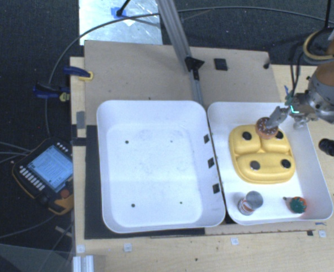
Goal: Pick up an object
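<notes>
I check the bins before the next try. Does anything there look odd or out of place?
One thing: a small brown ring-shaped object sits on top of the yellow block in the right bin, right at the end effector. Nothing looks spilled or broken.

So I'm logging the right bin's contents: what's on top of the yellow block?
A small brown ring-shaped thing sits on the yellow block's far edge, with the gripper right at it. Four dark spots show on the block; whatever lies beneath it is covered.
</notes>
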